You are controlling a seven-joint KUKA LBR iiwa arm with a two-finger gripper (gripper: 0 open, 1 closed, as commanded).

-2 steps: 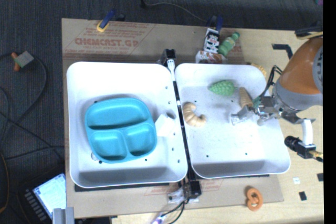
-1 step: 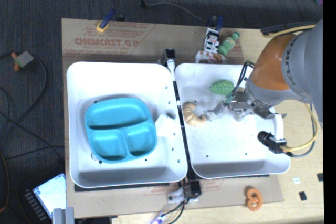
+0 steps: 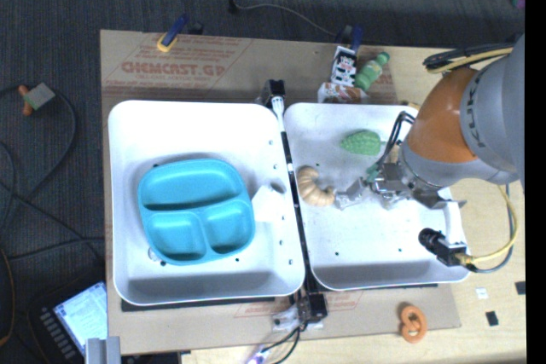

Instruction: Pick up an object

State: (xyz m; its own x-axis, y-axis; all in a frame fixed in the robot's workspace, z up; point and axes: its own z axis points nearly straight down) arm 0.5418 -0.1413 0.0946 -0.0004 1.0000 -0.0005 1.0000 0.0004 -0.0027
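Broadly, a tan counter (image 3: 213,68) across the middle of the frame, dark carpet around it. Two shallow white bins side by side on it: left bin (image 3: 128,132) at centre left, right bin (image 3: 375,260) at centre right, touching along a shared middle edge. Grey arm (image 3: 503,115) with its orange band (image 3: 444,128) reaching in from the right edge, over the right bin's upper right part. Large blue divided tray (image 3: 196,209) lying flat in the left bin, three compartments visible. Tool (image 3: 363,192) low over the right bin's floor near its centre, pointing left; metallic tip close to a croissant-shaped pastry toy (image 3: 314,187) lying against the bin's left wall, tip and toy just beside each other, contact unclear. Nothing seen between the fingers; how far apart the fingers are, impossible to tell at this angle. Green leafy-looking object (image 3: 363,141) in the right bin's upper part, above the tool and apart from it. Small printed carton with a green bottle-like item (image 3: 354,72) on the counter above the right bin. Blue-and-yellow clamp (image 3: 173,31) at the counter's upper left edge. Small orange ring-shaped item (image 3: 413,321) on the counter below the right bin, at lower right.
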